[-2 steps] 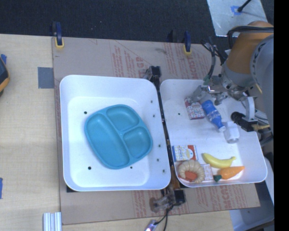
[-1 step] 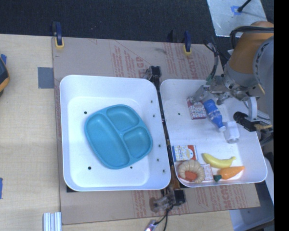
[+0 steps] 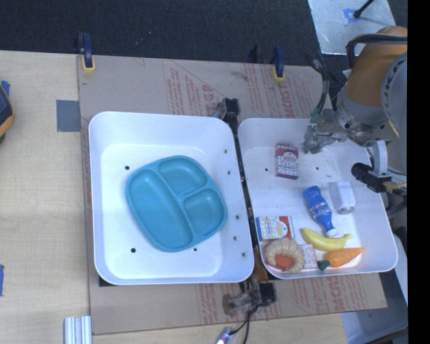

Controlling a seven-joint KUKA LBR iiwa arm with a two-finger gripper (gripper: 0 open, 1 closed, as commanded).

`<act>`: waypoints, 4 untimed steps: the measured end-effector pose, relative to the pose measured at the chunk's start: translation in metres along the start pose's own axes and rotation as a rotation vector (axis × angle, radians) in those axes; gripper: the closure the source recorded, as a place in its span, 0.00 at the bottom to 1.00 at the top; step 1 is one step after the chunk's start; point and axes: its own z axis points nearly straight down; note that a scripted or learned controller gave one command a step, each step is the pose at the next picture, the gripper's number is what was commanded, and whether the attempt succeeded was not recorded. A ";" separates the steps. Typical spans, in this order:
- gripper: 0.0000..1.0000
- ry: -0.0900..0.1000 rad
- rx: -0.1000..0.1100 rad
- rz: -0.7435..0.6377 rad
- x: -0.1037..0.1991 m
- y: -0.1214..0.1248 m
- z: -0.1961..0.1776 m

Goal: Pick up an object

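Overhead, the gripper hangs with nothing visibly held, jaw state impossible to tell, the small red packet just below-left of it unlifted.

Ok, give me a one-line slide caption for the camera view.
KUKA arm's gripper hovers over the right bin of small items; blue divided plate sits in the left bin.

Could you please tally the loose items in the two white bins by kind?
Tableware: 1, a blue divided plastic plate.
Toy food: 3, yellow banana, orange carrot, tan doughnut.
Bottles: 1, blue.
Small packets: 2, dark red, white-and-red.
Total: 7
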 end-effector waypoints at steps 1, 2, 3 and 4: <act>0.00 0.000 0.001 -0.001 0.000 0.000 0.000; 0.00 0.004 0.013 0.005 0.012 -0.076 0.017; 0.00 0.005 0.015 0.004 0.012 -0.096 0.017; 0.00 0.006 0.012 0.004 0.081 -0.004 0.017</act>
